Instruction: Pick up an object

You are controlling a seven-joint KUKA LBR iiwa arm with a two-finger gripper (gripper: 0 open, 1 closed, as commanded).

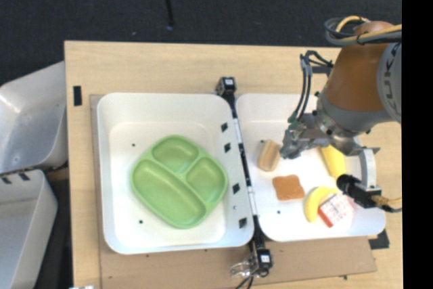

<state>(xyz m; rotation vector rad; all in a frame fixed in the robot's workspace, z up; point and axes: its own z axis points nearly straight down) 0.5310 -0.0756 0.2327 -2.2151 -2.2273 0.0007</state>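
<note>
- Near edge of right bin (270,230): yellow banana piece (312,203) touching a red-and-white item (336,211)
- Toast slice (289,187) on open floor mid-bin
- Bread roll (268,156) beside the divider; jaws (292,147) just right of it, state cannot be told
- Left bin (108,145) holds a green tray (178,181)

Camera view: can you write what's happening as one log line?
gripper: over right bin, beside bread roll | toast, bananas: lying loose | green tray: left bin
</note>
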